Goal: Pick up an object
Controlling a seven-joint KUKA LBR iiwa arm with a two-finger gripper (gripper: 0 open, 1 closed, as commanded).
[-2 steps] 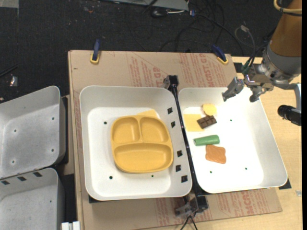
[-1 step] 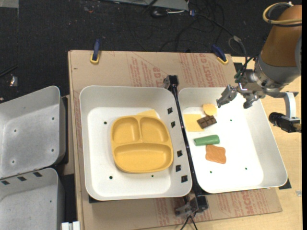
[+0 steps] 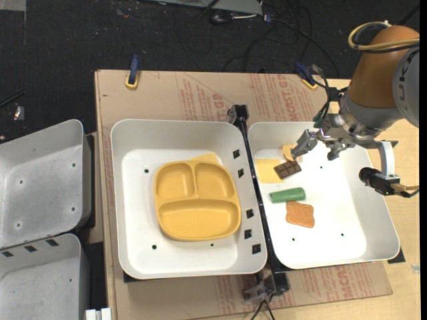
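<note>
Nearest lay an orange piece, then a green cylinder with its long axis left-right, then a brown block, all in the right bin. Beyond, just up-right of the block, the gripper hung spread wide, holding nothing.

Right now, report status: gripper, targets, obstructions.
Gripper above right bin, near back wall. Brown piece, green piece, orange piece lying loose. Nothing blocking.

I work in a lab: cables cross the dark floor at top, clamps pin my cardboard-topped bench.
</note>
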